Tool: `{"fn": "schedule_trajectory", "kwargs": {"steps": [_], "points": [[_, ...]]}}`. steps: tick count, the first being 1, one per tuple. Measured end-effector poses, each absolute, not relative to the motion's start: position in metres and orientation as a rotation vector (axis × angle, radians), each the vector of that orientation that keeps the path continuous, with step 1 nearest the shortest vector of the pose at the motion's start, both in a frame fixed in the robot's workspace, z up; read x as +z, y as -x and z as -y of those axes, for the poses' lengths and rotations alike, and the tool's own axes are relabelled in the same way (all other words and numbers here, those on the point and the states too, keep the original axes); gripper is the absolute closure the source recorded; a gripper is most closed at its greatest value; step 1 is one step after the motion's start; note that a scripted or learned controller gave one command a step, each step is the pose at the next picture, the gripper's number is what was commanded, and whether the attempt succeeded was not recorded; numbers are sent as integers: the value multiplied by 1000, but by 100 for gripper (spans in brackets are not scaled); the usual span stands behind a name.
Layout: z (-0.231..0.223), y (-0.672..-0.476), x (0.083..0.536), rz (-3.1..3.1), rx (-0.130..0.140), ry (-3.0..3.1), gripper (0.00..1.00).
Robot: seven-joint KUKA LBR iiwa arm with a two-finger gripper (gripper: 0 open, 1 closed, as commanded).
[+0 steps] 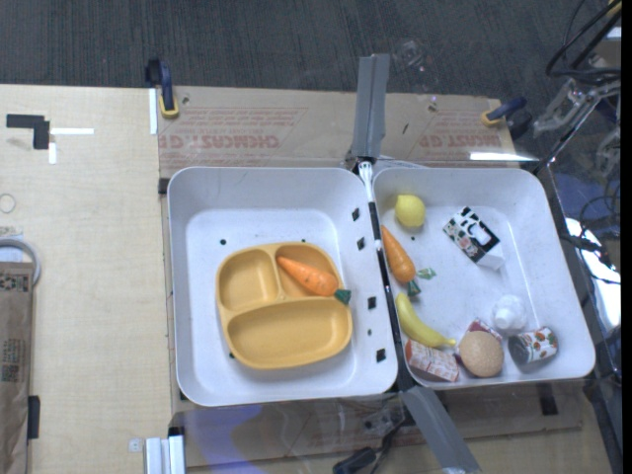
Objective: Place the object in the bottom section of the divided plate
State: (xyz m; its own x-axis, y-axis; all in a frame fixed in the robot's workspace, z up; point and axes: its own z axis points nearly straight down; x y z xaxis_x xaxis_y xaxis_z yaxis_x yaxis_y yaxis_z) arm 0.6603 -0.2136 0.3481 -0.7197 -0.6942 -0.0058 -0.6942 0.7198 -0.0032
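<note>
**Carrot lying in an upper section of the divided plate**

Looking down from the fixed camera, the worktop [89, 294] carries two shallow white bins side by side. The left bin [188, 265] holds a yellow divided plate [284, 306] with two small sections at the top and one wide section at the bottom. A carrot [308, 276] lies in the upper right section, its green tip reaching the plate's right rim near the ridge that borders the bottom section. The bottom section [291, 334] shows bare yellow.

The right bin [538, 215] holds several things. A lemon [410, 210] sits near its upper left corner, and a second carrot [398, 256] lies just below it along the left wall. A banana [420, 324] lies further down, curving toward the lower edge. Near the bottom are a red and white packet [433, 362], a round bun [481, 354] touching it, and a small patterned cup [534, 345] on its side. A white ball-like thing [508, 313] rests just above the bun. A black and white carton [472, 235] lies toward the upper middle of the bin.

As for the tool, I cannot tell its state.
</note>
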Motion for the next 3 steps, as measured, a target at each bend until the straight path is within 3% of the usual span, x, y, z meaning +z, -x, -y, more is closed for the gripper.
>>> {"fn": "schedule_trajectory", "kwargs": {"steps": [1, 2, 3], "points": [[196, -660, 180, -3028, 1, 822, 0], [136, -661, 269, -3076, -1, 601, 0], [196, -660, 354, -3051, -3, 723, 0]]}}
